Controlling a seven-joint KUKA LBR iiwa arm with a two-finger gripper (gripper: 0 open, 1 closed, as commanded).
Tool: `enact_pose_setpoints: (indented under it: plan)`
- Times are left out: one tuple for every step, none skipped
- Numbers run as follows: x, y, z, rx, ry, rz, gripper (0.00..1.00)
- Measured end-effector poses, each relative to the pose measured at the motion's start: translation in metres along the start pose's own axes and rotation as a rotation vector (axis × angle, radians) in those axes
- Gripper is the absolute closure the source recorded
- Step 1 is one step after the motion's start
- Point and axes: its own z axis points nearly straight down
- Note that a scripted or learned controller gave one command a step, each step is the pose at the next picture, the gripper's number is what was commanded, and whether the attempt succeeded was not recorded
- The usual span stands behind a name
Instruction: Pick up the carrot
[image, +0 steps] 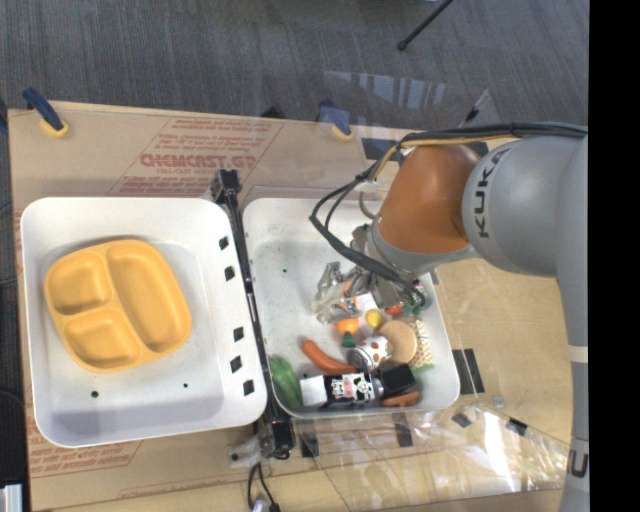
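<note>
a bench (150, 160) covered in printed brown cardboard carries everything. two shallow white bins sit side by side on it, the left bin (60, 400) touching the right bin (280, 240).

A brown cardboard sheet with red print (190, 155) covers the bench, held by blue clamps (44, 112) at its far edge. Beyond lies dark grey ribbed carpet (200, 50).

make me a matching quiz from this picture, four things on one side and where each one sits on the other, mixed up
Things:
1. yellow tray
2. bottle
3. hand
4. blue clamp

Places:
A. far left corner of the bench
B. left bin
C. near edge of the right bin
D. over the middle of the right bin

Pairs: 1-B, 2-C, 3-D, 4-A
</note>
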Motion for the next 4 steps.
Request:
enact_pose_setpoints:
  plan:
    - [-0.003,0.002,-0.011,0.002,-0.005,-0.009,1.00]
    - [-0.005,0.003,-0.022,0.004,-0.010,-0.017,1.00]
    - [0.084,-0.015,0.007,0.007,-0.010,-0.546,1.00]
    - [0.087,-0.014,0.010,0.000,-0.001,-0.547,0.00]
